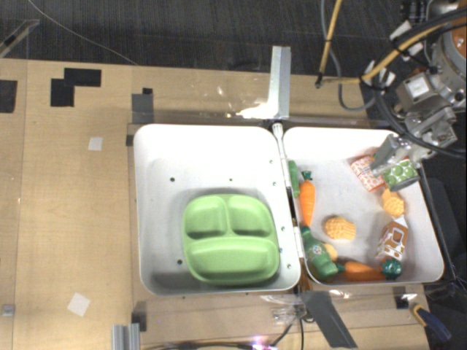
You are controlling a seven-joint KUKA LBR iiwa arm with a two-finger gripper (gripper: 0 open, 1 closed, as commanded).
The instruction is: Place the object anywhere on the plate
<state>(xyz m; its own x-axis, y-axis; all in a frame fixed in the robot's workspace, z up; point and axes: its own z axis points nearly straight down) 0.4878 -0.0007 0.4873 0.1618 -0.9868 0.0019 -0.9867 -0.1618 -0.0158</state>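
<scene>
The hand sits low over the upper right corner of the right bin, reaching in from the right. Its grey fingers are down among the things there, but how far apart they stand cannot be told at this angle. Just beside the fingertips lies a small green packet, touching or nearly touching the hand, and on the other side a red and white packet; neither is plainly between the fingers. Print on both packets is too small to read.

Below them lie a small orange-yellow piece and a brown and white carton, its lettering unreadable. Near the bin's middle sits a yellow corn-like piece. Along the left wall stands a carrot, with a green bottle and a second carrot by the lower edge.

The green plate, with three compartments, rests in the left bin, well apart from the hand. Both bins sit on the wooden worktop.
</scene>
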